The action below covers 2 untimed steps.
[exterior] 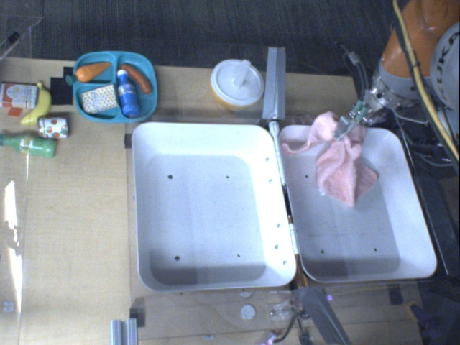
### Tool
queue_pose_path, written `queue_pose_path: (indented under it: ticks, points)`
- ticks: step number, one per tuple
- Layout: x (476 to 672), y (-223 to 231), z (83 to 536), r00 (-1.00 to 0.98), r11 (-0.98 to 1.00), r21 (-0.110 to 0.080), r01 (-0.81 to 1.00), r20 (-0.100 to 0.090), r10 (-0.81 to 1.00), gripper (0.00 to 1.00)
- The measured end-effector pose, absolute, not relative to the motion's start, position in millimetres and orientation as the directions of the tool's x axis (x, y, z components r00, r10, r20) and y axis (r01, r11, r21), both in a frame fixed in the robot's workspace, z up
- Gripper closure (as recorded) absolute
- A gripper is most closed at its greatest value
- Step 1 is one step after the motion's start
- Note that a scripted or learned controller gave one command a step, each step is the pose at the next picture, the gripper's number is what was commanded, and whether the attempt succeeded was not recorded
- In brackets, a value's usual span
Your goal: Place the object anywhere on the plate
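Note:
A pink cloth (339,165) hangs bunched in the right bin (402,243), near its back edge, with one corner trailing left toward the bin's rim. My gripper (350,126) is over the cloth's top right and is shut on the pink cloth, whose upper fold is pinched between the fingers and pulled up. The blue divided plate (147,74) lies on the bench at the far back left, beyond the left bin. It holds toy food: a carrot, a sausage, a blue bottle and a cracker.
The left bin (205,207) lies between the cloth and the plate. A white lidded cup (237,83) and a metal post (273,85) stand behind the bins. A banana (39,105), a small can (52,127) and a green bottle (29,145) lie at the far left.

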<state>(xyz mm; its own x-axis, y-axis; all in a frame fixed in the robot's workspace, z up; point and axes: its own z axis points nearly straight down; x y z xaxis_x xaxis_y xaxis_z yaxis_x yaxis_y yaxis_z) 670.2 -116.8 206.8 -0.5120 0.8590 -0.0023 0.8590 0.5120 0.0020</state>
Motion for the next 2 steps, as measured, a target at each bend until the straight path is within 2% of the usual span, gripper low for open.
queue_pose_path:
  ticks: [1, 2]
  points:
    - [672.0, -115.3, 222.5, -0.517, 0.517, 0.002, 0.856, -0.002, 0.856, 1.0]
    - [650.8, -66.1, 230.9, -0.811, 0.811, 0.002, 0.586, -0.001, 0.586, 1.0]
